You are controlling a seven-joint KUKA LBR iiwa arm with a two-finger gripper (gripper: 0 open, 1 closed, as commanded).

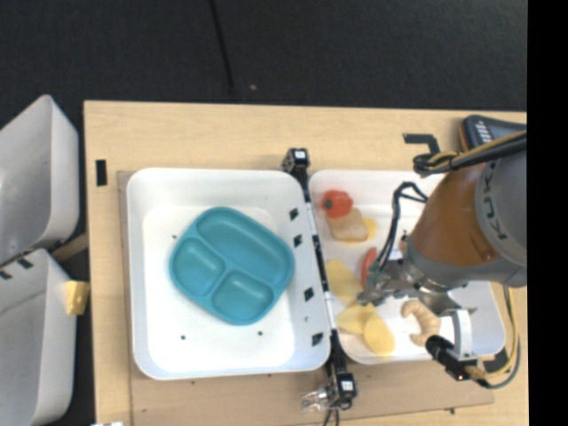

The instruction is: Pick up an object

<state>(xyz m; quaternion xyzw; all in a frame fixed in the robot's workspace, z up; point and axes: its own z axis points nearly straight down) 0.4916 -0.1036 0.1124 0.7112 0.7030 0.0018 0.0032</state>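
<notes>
Across the desk from left to right, the left bin carries a blue divided plate lying flat near its middle, well apart from everything else. Past the dividing rims, the right bin holds a scatter of small food-shaped pieces: a red tomato at the top left, a pale tan piece touching it just below, a yellow piece against the left wall, and two more yellow pieces near the bottom edge. Over the middle of this bin the arm comes in from the right, its hand low among the pieces; whether it is spread or closed I cannot tell, since the wrist hides it. A red sliver shows right at the hand's upper left. By my judgement the yellow pieces lie nearest, just left and below the hand, so a short shift that way would bring it over one.
</notes>
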